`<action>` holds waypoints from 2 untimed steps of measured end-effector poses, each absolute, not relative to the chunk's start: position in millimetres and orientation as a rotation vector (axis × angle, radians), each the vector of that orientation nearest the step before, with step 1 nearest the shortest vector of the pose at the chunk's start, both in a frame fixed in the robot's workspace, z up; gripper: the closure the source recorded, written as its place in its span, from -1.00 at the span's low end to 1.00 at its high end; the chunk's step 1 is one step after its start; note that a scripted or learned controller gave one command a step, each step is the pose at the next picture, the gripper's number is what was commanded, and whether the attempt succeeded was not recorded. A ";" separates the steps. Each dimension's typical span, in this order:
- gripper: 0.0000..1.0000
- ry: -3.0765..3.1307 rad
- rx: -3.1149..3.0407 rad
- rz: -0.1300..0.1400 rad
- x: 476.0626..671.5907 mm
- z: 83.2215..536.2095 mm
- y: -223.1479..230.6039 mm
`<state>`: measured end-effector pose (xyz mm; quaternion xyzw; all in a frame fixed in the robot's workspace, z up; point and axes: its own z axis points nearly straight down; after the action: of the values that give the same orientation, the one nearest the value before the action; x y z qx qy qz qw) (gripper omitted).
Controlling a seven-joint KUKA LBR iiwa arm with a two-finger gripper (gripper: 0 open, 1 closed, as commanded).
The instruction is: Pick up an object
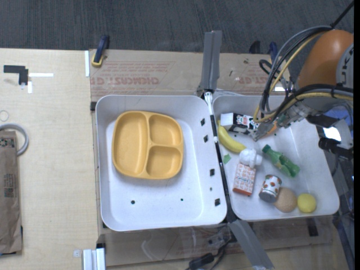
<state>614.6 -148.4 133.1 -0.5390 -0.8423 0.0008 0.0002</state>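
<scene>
**Claw low in right bin, above banana**

Pale wooden surface (50,151) under two shallow white bins, side by side. Left bin (112,207): round yellow three-compartment plastic plate (148,144), lying flat. Right bin (323,179): yellow banana (229,140) near the dividing wall, small red-and-white carton (244,179) just below it, green plastic toy (280,160), printed can (270,188) touching tan egg-shaped ball (286,199), yellow round ball (306,203) just beside that, black-and-white box (241,120) at the upper rim. Grey arm with orange band (326,55) reaching in from the right. Claw (260,129) low between box and banana; open or closed, cannot tell. Nothing seen gripped.
</scene>
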 end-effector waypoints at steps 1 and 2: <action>-1.00 -2.758 -1.501 0.002 588.6 90.6 -121.2; 1.00 -2.755 -1.507 0.003 588.4 99.1 -123.2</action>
<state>588.4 -123.2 99.1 -0.4800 -0.8772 0.0009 0.0006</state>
